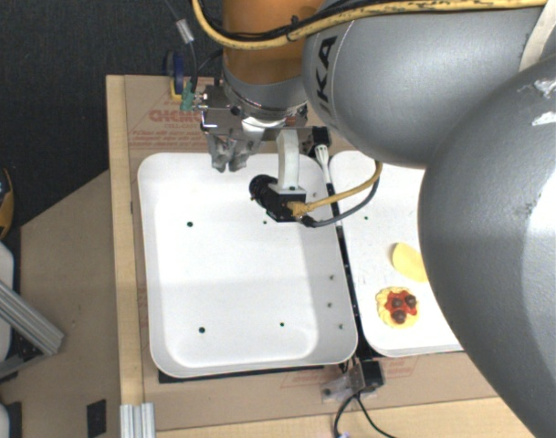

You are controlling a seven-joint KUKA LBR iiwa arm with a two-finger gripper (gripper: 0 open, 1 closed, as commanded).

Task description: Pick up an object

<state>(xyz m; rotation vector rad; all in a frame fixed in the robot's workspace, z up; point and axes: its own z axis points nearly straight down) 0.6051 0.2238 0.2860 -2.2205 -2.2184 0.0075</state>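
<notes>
Right now your arm (424,80) reaches in from the right and fills the upper right of the view, its orange band (278,7) sitting just above the wrist. The wrist points down over the far edge of the left bin (168,245), and the gripper (230,158) hangs near that bin's back left corner. You can see its metal fingers (225,156) pressed close together with nothing between them, so it reads as closed and empty. A black fitting (273,199) with a yellow cable (351,199) hangs beside the gripper, over the back of the left bin.

Your candidates lie in the right bin (369,327): a pale yellow piece (408,261) and, just in front of it, a yellow disc with red bits (398,305). Both sit close to where the arm's bulk hides the remainder of that bin, well apart from the gripper.

The left bin's floor gives you wide room in front of the gripper, bounded by its raised rim on all sides. A narrow dark gap (346,263) separates the two bins on the bench (122,245).
</notes>
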